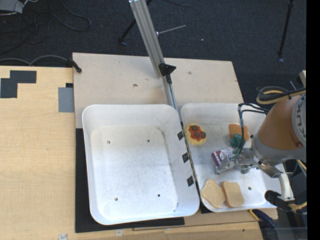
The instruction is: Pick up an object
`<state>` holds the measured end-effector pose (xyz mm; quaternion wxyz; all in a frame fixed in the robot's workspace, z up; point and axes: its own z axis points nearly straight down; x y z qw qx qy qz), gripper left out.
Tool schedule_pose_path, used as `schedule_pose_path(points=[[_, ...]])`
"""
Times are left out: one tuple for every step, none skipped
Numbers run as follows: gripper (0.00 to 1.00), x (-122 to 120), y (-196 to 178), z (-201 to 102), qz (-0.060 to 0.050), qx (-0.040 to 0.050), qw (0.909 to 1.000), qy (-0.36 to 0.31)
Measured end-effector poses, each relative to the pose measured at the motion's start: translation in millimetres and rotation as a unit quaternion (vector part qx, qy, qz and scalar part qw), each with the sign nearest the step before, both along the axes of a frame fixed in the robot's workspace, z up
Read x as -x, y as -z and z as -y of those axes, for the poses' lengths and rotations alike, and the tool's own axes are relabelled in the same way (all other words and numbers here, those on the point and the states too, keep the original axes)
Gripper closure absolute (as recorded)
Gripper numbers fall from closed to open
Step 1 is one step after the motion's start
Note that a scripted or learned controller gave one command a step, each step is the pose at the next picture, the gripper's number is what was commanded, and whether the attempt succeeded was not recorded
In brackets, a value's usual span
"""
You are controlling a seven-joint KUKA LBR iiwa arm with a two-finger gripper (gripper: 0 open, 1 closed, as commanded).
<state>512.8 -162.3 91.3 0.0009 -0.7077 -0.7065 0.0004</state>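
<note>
Objects for picking lie in the right bin [250,111]. We take the purple packet [218,157] near the bin's middle as our landmark. Up and left of the packet sits a yellow disc with red topping [196,134]; up and right, an orange piece [238,131]; below, two bread slices [223,193] side by side. The hand [234,163] sits just right of the packet, low in the bin; we cannot tell whether it is apart or together. The left bin [100,116] adjoins on the surface [35,149].
</note>
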Motion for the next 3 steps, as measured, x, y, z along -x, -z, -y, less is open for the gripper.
schedule_pose_path(points=[[1.0, 0.3, -10.9, 1.0, 0.0, -0.0009, 1.0, 0.003], [1.0, -1.5, -71.4, 8.8, 0.002, 0.0008, 1.0, 0.001], [1.0, -1.9, -127.4, 20.4, 0.003, 0.0011, 1.0, 0.0]])
